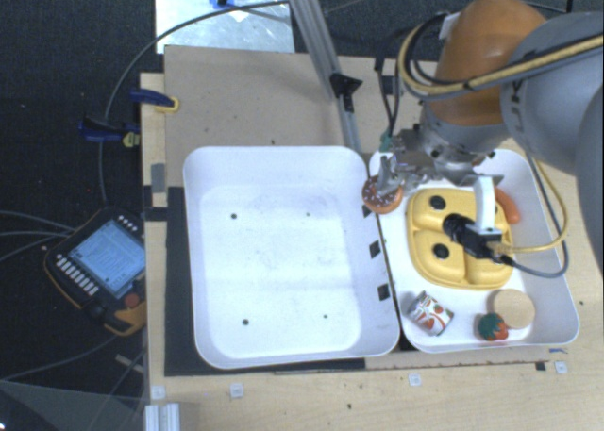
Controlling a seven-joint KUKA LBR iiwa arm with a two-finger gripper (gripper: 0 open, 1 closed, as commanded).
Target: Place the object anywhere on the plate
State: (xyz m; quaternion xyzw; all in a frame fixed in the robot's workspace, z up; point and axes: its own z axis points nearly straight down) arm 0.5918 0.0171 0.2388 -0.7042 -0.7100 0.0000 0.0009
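Note:
A yellow plate (pixel 427 231) with shallow compartments lies in the right bin (pixel 557 311), towards its back. My gripper (pixel 386 184) hangs at that bin's left rim, just left of the plate's far left corner. It is shut on a small brown, ring-shaped object (pixel 382 198), which sits at the fingertips over the seam between the two bins. The wrist and its fittings cover the plate's right part.
In the right bin's front lie a red-and-white can (pixel 430 312), a tan disc (pixel 514 306) and a small green-and-red item (pixel 490 327). An orange piece (pixel 508 206) lies right of the plate. The left bin (pixel 203 259) is beside it.

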